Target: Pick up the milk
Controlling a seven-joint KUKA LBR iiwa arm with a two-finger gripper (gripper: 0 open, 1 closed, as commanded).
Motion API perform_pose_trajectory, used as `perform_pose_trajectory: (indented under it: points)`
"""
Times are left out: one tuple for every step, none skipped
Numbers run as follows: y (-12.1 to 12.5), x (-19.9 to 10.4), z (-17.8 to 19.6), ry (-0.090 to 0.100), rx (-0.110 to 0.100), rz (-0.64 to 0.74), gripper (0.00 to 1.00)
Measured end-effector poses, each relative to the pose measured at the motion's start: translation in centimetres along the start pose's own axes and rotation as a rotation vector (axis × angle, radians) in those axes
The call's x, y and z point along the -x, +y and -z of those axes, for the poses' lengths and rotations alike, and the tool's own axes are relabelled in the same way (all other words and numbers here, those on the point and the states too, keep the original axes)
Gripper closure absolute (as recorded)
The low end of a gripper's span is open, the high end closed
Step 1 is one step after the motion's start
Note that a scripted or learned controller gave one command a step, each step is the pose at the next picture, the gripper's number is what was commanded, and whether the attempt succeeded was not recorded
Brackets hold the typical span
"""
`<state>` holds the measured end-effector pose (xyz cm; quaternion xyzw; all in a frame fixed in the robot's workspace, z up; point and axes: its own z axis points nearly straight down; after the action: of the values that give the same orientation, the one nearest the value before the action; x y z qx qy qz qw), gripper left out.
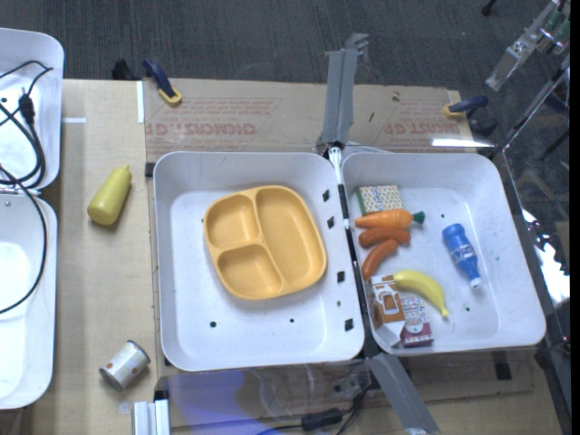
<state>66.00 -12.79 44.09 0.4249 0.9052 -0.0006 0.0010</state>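
Milk carton (pixel 401 311) flat in the right bin (pixel 507 207), near its front-left corner.

You'll find the carton's print too small to read; its face shows orange, white and a red end. On the cardboard behind the bins you can read mirrored red lettering, roughly "CHEMCNS" (pixel 222 127). A banana (pixel 422 290) lies touching the carton's upper right edge, and two sausages (pixel 379 247) sit just behind it, with a carrot (pixel 388 217) and a patterned box (pixel 379 198) farther back. A blue bottle (pixel 460 253) lies apart to the right. The left bin (pixel 181 324) holds a yellow tray (pixel 264 240). As for the gripper, you cannot tell its state.
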Motion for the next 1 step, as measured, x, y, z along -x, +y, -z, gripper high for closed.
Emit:
perform_pose_trajectory:
  points:
    - [-6.00, 5.89, -4.33, 0.002, -0.002, -0.251, 1.00]
